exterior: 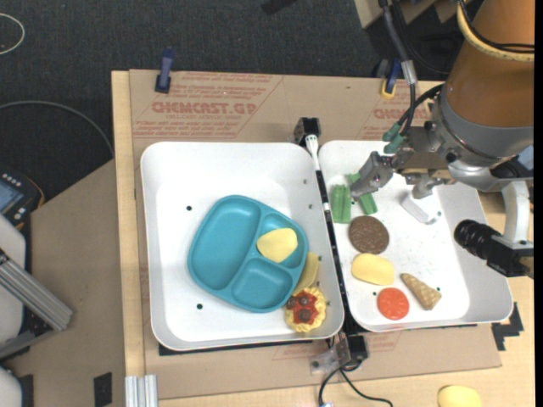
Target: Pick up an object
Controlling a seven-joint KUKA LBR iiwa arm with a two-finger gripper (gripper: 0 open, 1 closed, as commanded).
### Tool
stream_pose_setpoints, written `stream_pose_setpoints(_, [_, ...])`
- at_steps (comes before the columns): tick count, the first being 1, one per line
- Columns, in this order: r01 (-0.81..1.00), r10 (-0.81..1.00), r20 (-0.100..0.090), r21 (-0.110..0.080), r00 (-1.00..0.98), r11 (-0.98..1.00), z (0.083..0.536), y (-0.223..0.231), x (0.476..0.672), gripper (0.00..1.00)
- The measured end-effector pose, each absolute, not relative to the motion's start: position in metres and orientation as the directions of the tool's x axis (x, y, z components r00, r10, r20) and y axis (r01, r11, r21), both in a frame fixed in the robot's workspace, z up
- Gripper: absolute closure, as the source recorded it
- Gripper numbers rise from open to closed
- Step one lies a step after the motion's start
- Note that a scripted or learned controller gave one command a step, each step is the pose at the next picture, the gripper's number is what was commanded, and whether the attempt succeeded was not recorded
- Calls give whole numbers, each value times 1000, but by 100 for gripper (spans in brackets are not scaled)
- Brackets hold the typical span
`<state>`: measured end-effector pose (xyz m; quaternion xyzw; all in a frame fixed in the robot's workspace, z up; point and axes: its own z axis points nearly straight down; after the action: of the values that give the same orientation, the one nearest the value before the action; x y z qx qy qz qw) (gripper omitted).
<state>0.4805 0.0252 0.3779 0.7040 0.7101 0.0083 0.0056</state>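
Observation:
My gripper [396, 192] hangs over the far part of the right bin [475, 312]. It is open, with bare bin floor showing between its fingers. Its left finger [372, 175] is just above a green piece [366, 202], and a second green strip [339, 203] lies by the bin's left wall. Nearer the front lie a brown round patty [368, 234], a pale yellow lump [372, 270], a red disc [392, 303] and a tan wedge [422, 291].
The left bin [170, 193] bears a teal divided plate [229, 257] with a yellow piece [277, 244] on it. A yellow strip [310, 270] and a red-and-yellow item [305, 309] lie by its right front corner. A black fitting [484, 242] overhangs the right bin's right edge.

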Motion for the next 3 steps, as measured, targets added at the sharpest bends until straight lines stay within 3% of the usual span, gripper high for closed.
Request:
stream_pose_setpoints(1, [1000, 1000, -1, 4, -2, 2, 379, 22, 480, 100])
stream_pose_setpoints(2, [1000, 1000, 0, -15, 6, -6, 210, -19, 477, 100])
stream_pose_setpoints(3, [1000, 1000, -3, 9, -2, 2, 184, -41, 597, 100])
